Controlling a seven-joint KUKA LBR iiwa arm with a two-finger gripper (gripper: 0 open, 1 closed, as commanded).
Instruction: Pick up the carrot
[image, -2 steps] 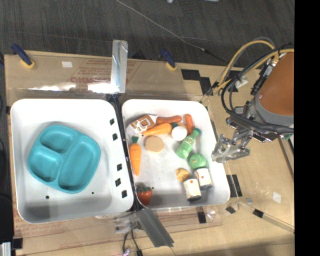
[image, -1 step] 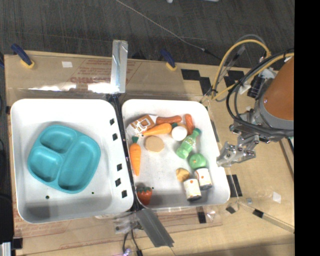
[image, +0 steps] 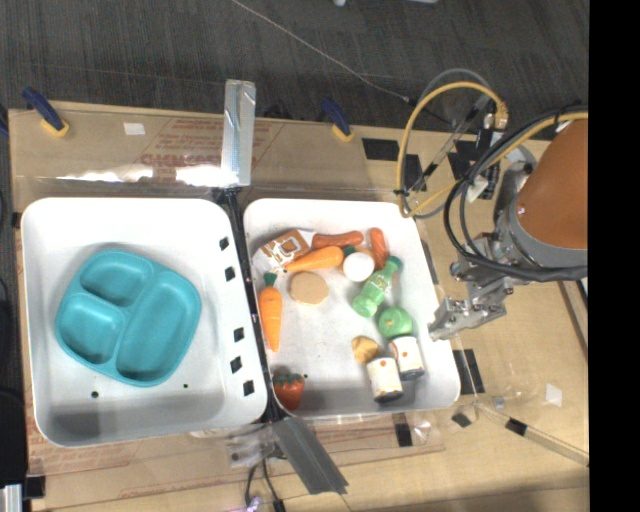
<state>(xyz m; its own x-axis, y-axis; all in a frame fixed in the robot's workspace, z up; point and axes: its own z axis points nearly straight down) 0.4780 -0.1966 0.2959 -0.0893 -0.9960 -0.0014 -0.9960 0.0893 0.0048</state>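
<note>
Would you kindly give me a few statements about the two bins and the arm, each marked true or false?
1. The teal divided plate lies in the left bin. True.
2. A carrot lies near the right bin's left wall. True.
3. The gripper is clamped on that carrot. False: it sits outside the right bin, beyond its right wall, with nothing between its fingers.
4. The green bottle is in the left bin. False: it lies in the right bin among the other items.
5. Two small cans stand near the right bin's front right corner. True.
</note>
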